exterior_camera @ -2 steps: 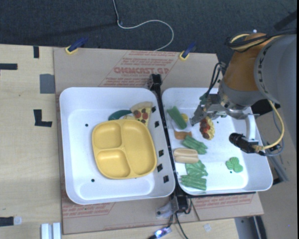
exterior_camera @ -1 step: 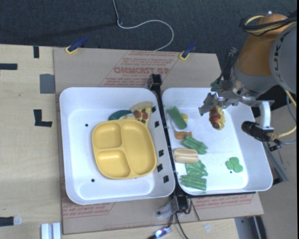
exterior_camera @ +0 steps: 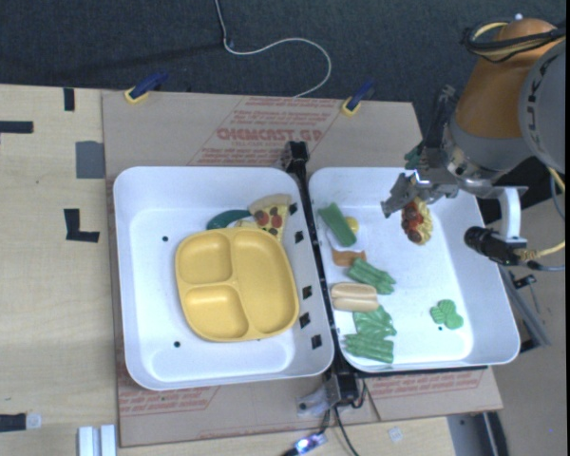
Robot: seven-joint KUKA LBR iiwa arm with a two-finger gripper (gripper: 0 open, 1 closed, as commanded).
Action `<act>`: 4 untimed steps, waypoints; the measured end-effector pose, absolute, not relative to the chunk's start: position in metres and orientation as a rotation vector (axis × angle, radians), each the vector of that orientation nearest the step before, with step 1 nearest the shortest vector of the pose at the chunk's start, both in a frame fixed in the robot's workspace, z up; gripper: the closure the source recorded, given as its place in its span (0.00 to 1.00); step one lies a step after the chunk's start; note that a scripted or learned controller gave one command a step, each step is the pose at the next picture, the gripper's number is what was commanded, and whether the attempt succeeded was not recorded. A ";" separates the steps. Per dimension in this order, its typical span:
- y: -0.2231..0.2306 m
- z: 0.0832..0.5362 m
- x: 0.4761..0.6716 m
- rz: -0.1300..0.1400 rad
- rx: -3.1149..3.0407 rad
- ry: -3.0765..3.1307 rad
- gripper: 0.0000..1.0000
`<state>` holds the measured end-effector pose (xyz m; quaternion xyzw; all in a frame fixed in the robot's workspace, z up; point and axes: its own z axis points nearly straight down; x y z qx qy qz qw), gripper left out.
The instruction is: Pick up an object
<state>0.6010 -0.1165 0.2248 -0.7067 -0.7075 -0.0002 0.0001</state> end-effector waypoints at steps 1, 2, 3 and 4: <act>-0.081 0.232 0.567 0.002 -2.216 -2.224 1.00; -0.052 0.230 0.530 0.005 -2.217 -2.221 1.00; -0.065 0.221 0.518 0.005 -2.221 -2.219 1.00; -0.056 0.229 0.533 0.000 -2.218 -2.223 1.00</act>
